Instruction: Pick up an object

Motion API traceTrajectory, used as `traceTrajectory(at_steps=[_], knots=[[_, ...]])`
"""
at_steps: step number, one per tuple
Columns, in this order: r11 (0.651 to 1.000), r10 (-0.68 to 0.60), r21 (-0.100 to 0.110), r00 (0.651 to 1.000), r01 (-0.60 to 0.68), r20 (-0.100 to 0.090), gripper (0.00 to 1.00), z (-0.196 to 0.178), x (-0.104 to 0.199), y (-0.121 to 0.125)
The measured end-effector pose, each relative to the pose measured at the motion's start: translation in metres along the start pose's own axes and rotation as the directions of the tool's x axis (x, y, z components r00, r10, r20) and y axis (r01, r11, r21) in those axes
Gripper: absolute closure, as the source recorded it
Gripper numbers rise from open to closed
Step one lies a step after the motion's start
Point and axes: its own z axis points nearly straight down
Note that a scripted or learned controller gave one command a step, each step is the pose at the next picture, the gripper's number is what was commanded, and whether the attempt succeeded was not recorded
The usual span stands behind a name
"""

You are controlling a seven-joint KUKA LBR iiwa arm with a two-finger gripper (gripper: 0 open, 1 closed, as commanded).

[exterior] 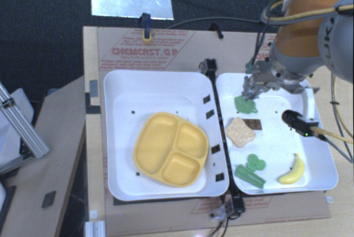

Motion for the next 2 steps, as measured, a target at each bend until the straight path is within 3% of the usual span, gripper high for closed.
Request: traceTrajectory(at_steps=[2], knots=[[1.000, 0.000, 0.001, 1.000, 0.000, 0.000, 1.00, -0.001, 0.102, -0.033]])
